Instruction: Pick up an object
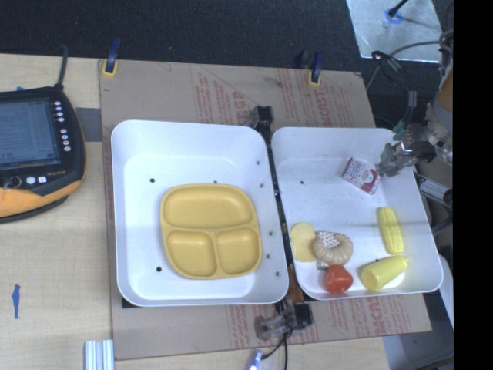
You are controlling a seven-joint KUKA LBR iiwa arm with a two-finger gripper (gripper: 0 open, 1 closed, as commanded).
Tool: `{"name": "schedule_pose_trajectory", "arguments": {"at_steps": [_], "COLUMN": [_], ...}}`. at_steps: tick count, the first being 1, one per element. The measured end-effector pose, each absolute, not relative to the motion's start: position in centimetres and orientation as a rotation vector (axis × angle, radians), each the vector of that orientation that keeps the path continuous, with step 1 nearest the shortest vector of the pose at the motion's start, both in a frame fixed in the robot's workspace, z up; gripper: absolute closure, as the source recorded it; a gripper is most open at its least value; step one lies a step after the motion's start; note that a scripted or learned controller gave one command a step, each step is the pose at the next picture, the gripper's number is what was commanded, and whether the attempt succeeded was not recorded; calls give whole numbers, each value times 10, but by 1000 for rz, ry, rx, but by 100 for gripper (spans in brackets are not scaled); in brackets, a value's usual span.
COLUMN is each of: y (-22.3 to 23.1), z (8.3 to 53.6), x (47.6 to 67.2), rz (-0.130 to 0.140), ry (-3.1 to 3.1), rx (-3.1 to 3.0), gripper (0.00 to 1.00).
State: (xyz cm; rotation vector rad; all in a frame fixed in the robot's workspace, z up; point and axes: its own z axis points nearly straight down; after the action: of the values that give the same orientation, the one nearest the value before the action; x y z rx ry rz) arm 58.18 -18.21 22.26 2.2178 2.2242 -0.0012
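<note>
My gripper [390, 160] reaches in over the right rim of the right bin [308, 149], at its far right corner. A small red and white packet [359, 173] lies on the bin floor just left of the gripper, touching it or nearly so. Nearer the front of the same bin lie a corn cob [390, 230], a yellow block [383, 272], a red tomato-like piece [337, 280], a sprinkled doughnut [332, 247] and a pale yellow round piece [301, 242]. The left bin [139, 160] holds a yellow divided plate [209, 230].
A teach pendant [35, 149] with a screen lies on the bench at the far left. Two clamps [110, 58] [314, 68] pin the brown board under the bins. Cables and a connector [279, 326] sit at the front between the bins.
</note>
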Motion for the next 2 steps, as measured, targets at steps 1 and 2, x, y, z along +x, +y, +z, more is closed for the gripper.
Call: {"name": "schedule_pose_trajectory", "arguments": {"at_steps": [1, 2], "y": [-212, -205], "z": [134, 184], "x": [566, 570], "rz": [-7, -2], "ry": [2229, 2227], "rx": [2218, 2218], "gripper": [100, 100]}}
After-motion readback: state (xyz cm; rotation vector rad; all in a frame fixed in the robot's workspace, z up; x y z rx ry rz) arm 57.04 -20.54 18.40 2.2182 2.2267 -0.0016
